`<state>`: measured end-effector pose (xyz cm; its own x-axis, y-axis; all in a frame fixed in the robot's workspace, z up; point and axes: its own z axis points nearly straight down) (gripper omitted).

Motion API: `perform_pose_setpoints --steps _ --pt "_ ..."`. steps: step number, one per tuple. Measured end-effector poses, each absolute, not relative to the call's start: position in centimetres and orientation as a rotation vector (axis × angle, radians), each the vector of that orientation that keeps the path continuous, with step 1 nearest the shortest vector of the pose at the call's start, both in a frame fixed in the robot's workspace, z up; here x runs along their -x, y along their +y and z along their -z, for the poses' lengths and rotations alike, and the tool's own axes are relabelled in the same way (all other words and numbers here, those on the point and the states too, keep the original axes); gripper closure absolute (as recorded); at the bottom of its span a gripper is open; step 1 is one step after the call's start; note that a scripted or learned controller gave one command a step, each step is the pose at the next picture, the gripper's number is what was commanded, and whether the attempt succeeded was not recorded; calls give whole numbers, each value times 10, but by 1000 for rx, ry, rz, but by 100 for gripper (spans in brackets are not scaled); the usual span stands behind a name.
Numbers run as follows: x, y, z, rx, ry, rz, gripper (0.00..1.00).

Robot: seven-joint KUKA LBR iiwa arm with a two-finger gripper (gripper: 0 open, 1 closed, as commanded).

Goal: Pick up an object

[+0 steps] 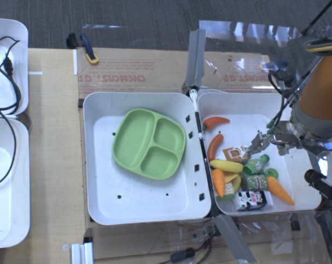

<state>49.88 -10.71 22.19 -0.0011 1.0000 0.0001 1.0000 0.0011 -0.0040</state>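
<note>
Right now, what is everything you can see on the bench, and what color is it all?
Bins: two, white, side by side on the bench.
Plate: one, green, three sections, in the left bin.
Toy foods: a jumbled pile, in the right bin; orange-red peppers, a yellow banana, orange carrots, green pieces, a black and white box.
Clamp: one, blue and yellow, behind the left bin.
Cables: black, far left.
Arm: one, grey and orange, from the right.
Gripper: one, metal, down at the pile.
</note>
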Motion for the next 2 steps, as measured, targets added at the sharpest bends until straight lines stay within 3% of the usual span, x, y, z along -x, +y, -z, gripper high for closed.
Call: perform_pose_setpoints --steps 1,2 --pt "-499 -173 -91 2106 -2329 -1 0" --pt "-499 -173 -100 2111 -2324 -1 100"
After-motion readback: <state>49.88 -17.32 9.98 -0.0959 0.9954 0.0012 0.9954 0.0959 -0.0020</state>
